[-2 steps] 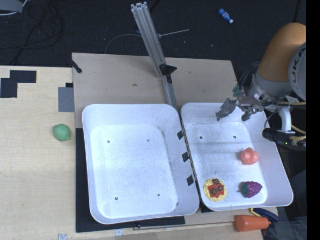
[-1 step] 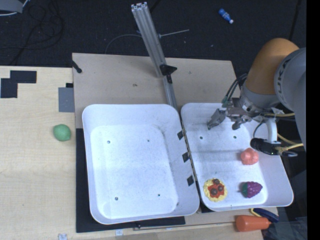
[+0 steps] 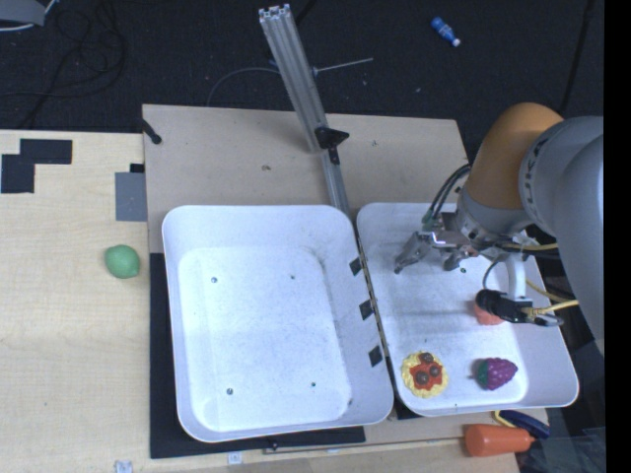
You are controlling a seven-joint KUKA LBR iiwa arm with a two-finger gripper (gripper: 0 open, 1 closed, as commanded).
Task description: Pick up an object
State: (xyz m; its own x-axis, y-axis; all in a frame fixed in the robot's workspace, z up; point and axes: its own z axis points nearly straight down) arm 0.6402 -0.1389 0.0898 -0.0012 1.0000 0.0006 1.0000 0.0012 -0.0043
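My gripper [image 3: 432,254] hangs over the upper part of the right bin [image 3: 394,308], below the grey wrist and its orange band. Nothing shows held in it. A small orange object [image 3: 485,314] lies in the right bin, below and to the right of the gripper, partly hidden by a black part of the arm. Near the bin's front edge lie a yellow round toy with red spots [image 3: 424,373] and a purple grape bunch [image 3: 497,371], both well apart from the gripper.
The left bin [image 3: 258,313] adjoins the right one, joined by black clips. A green ball [image 3: 122,261] rests on the bench at the left. An orange carrot-like toy [image 3: 496,439] lies outside the right bin's front edge. A metal rail [image 3: 301,82] slants up behind the bins.
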